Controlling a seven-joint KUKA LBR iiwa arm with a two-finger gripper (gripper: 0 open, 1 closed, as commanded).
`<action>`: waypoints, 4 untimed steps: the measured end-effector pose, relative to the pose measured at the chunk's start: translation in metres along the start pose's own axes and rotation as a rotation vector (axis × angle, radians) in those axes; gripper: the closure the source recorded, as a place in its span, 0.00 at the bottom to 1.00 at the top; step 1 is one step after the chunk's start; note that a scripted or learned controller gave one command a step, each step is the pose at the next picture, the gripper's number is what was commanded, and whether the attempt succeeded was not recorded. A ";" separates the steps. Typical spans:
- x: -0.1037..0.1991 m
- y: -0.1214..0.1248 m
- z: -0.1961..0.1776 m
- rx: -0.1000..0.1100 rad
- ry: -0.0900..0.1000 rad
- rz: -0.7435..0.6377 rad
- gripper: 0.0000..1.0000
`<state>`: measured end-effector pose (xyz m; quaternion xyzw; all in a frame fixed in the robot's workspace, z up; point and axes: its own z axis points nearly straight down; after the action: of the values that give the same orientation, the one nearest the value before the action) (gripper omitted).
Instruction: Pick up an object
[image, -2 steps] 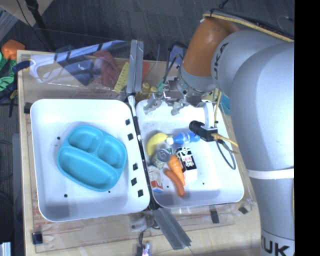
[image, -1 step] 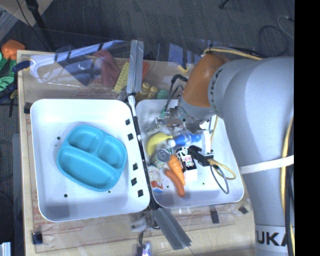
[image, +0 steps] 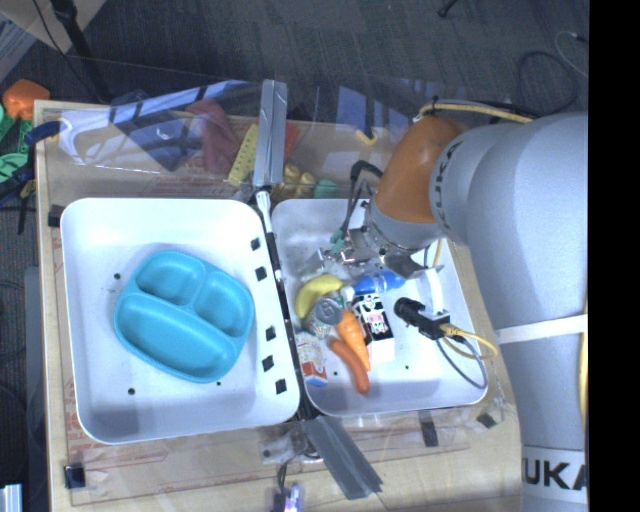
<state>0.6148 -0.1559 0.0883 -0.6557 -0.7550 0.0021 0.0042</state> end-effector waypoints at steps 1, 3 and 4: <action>-0.003 -0.019 0.000 -0.002 0.000 -0.142 0.00; -0.008 -0.037 -0.007 0.000 0.001 -0.197 1.00; -0.008 -0.037 -0.007 0.000 0.000 -0.198 0.00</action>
<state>0.5790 -0.1694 0.0960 -0.5781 -0.8160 0.0014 0.0044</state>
